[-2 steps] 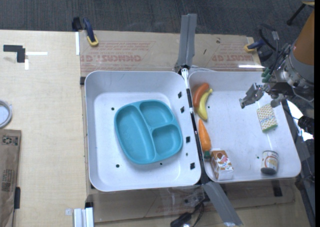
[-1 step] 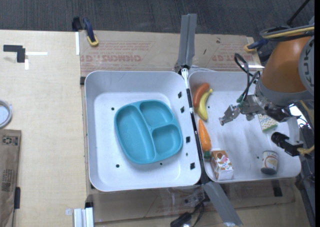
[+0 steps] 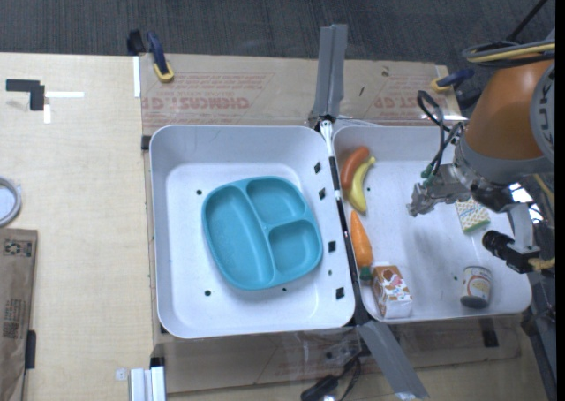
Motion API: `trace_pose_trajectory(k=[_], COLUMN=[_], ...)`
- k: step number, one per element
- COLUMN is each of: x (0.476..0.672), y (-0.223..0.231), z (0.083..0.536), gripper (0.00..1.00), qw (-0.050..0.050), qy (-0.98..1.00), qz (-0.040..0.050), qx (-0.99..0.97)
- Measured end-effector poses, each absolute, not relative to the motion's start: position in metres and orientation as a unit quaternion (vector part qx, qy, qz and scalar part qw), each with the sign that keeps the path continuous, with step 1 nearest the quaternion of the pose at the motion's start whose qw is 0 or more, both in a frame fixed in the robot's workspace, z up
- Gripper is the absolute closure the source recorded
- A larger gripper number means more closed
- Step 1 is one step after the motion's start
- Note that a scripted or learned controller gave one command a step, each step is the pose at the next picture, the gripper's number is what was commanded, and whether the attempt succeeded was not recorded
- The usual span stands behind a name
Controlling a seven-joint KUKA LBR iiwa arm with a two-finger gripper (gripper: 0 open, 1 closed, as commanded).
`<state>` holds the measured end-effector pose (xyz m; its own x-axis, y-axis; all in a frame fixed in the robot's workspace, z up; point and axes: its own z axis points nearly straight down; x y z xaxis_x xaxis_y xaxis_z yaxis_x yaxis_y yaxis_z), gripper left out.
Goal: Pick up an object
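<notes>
My gripper [image 3: 424, 199] hangs over the middle of the right bin [image 3: 415, 253], above bare white floor, with nothing seen between its fingers. To its left lie a yellow banana [image 3: 358, 187] and an orange-red pepper [image 3: 352, 163] against the bin's left wall. An orange carrot [image 3: 360, 240] lies below them. A small juice carton [image 3: 393, 291] stands at the bin's front left. A small can [image 3: 476, 287] sits at the front right. A patterned sponge [image 3: 472, 215] lies just right of the gripper, partly under the arm.
The left bin [image 3: 172, 240] holds a blue divided plate [image 3: 262, 232]. A grey post [image 3: 332, 72] rises between the bins at the back. Cables and the orange-banded arm [image 3: 508, 117] crowd the right bin's right side.
</notes>
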<state>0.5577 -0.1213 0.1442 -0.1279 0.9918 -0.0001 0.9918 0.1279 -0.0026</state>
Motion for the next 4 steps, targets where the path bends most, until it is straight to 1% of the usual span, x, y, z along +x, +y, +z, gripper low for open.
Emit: trace_pose_trajectory(k=[1, 2, 3, 4], x=[0.601, 0.659, 0.635, 0.635], y=[-0.116, -0.075, -0.108, -0.108], z=[0.091, 0.193, 0.092, 0.091], gripper=[1.00, 1.00, 1.00, 0.00], qw=[0.000, -0.001, 0.000, 0.000], qy=[-0.662, -0.656, -0.606, -0.606], qz=[0.0007, 0.0000, 0.0011, 0.0013], qx=[-0.750, -0.754, -0.795, -0.795])
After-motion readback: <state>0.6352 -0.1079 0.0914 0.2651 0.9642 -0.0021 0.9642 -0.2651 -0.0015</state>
